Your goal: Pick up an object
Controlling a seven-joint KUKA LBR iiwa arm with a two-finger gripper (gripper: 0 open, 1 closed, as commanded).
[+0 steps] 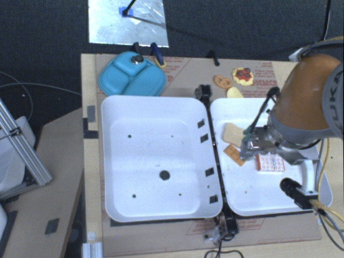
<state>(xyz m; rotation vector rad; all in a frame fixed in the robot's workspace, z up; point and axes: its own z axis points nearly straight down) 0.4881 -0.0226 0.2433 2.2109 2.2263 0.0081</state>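
Worktop [177, 69] in front of you carries two shallow white bins side by side: the left bin [118, 122] and the right bin [236, 206], meeting along a dark divider near the middle. The arm [314, 95], grey with an orange band, comes in from the right edge of the worktop and hangs over the right bin, with its gripper [248, 144] low near that bin's left wall. You cannot tell how far apart the fingers are, or whether they have hold of anything; the wrist hides them. Right at the gripper lie three things in the right bin: a tan bread-like piece [232, 134] toward the divider, a small orange cracker-like piece [233, 154] just below it, and a red-and-white printed packet [270, 163] just beside the gripper on the side away from the divider. None of them can be seen lifted. Along the far edge of the worktop, behind the bins, you have a blue sectioned dish [131, 75] at the left corner, and a pretzel-shaped toy [221, 81], a small pizza-like toy [243, 75] and a pale yellow piece [234, 93] behind the right bin.
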